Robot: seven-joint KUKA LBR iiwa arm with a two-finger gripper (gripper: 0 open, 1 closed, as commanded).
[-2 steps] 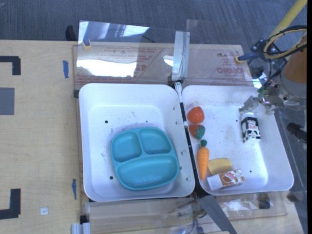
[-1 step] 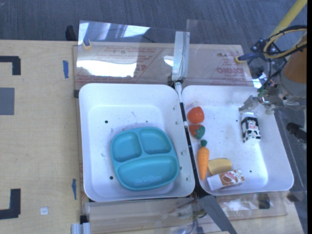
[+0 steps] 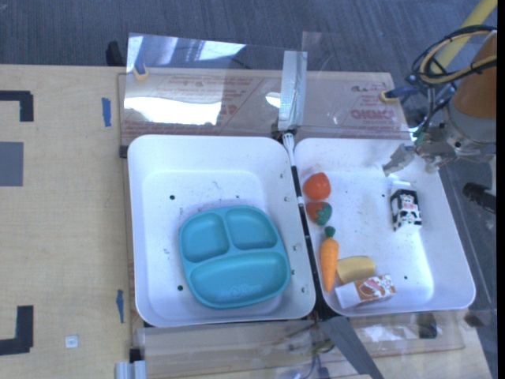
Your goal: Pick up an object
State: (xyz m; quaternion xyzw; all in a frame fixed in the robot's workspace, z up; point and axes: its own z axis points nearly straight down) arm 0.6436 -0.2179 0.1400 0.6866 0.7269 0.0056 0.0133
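The right bin [image 3: 442, 283] holds several toy foods. An orange-red tomato [image 3: 316, 185] and a small red-and-green strawberry [image 3: 319, 212] lie near its left wall. Below them are a carrot [image 3: 328, 260], a yellow wedge [image 3: 355, 268] and a white carton with red print [image 3: 368, 289]. A black-and-white cow-pattern carton [image 3: 405, 209] stands toward the right side. My gripper [image 3: 416, 158] hovers over the bin's far right corner, just beyond the cow carton and apart from it, with nothing seen in it.
The left bin [image 3: 150, 172] bears a teal divided plate [image 3: 233, 254]. Clear plastic sheets [image 3: 237, 93] rise behind both bins. Yellow and black cables [image 3: 450, 50] loop above the arm at the upper right. The wooden bench [image 3: 55, 212] stretches left.
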